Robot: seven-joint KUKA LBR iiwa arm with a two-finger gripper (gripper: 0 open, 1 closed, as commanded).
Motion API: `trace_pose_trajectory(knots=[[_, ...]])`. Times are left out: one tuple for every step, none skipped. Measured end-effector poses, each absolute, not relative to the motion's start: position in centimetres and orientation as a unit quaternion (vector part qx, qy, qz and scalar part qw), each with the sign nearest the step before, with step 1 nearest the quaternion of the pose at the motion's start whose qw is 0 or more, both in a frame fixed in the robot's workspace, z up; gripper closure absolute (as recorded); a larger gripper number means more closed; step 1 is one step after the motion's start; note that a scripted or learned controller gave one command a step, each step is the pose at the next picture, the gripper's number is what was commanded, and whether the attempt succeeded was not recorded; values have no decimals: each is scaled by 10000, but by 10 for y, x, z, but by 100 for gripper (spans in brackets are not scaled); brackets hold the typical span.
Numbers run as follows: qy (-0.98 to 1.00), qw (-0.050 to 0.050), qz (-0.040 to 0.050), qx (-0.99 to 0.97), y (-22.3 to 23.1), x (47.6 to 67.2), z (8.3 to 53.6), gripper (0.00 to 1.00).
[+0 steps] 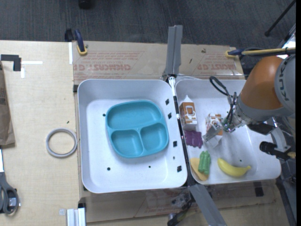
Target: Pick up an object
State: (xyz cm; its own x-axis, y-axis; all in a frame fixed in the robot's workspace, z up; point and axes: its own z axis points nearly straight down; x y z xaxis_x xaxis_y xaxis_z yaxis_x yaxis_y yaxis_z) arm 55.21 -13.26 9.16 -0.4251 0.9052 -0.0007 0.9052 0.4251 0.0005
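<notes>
The right bin [254, 175] holds several small items. A white and orange carton [188, 113] stands near its left wall, with purple grapes [193, 138] just below it. Lower down lie a green vegetable [204, 162] on a yellow piece [196, 169] and a banana [233, 167]. A small white and orange packet [214, 122] sits mid-bin. My gripper [214, 134] reaches in from the right and hangs low, right at this packet's lower edge. The arm's orange band [263, 81] is above it.
In the left bin [89, 140] lies a blue divided plate [137, 128]. A grey tape ring [61, 142] rests on the bench to the left. Scissors [7, 197] lie at the bottom left. A black cable [221, 86] loops over the right bin's back.
</notes>
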Motion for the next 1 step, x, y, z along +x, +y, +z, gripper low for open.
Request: trace_pose_trajectory(knots=[[8520, 11, 1, 5236, -143, 608, 92, 0]])
